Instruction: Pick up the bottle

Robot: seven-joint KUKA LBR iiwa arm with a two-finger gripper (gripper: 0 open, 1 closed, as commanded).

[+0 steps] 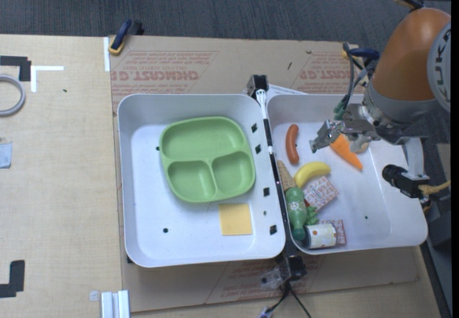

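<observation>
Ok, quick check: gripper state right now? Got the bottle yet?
Gripper: fingers spread open, holding nothing, above the right bin near the carrot. The green bottle lies untouched by the bin's left wall.

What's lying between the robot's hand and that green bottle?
In the camera view, the banana lies between the hand and the green bottle, with the carrot just beside the hand.
</observation>
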